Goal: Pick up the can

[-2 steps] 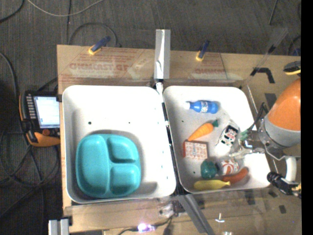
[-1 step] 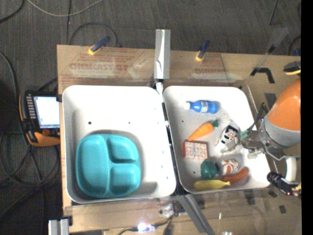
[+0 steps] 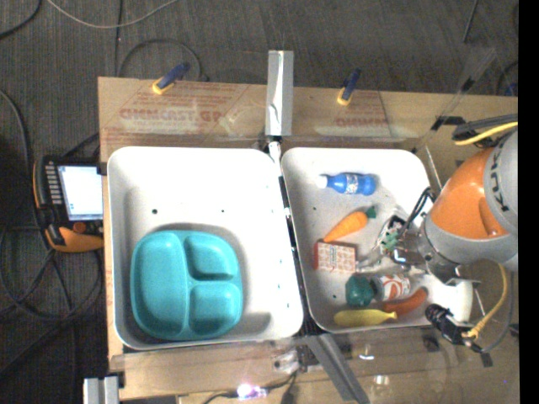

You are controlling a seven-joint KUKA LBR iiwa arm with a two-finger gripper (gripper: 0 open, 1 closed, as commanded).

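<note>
So my fingers [image 3: 396,247] hung low in the right bin [image 3: 421,168], lower right of frame. Honestly couldn't tell how open they were. The can [image 3: 392,288] lay just below, beside the banana [image 3: 364,316].

On your counter [image 3: 118,108], two bins sit side by side. The left bin [image 3: 152,171] holds a divided tray [image 3: 187,284] toward its near edge. In the right bin [image 3: 307,183]: bottle [image 3: 349,183] at the back; carrot [image 3: 349,225] and box [image 3: 336,257] mid-bin; can [image 3: 392,289] near the front, banana [image 3: 364,316] before it.
</note>
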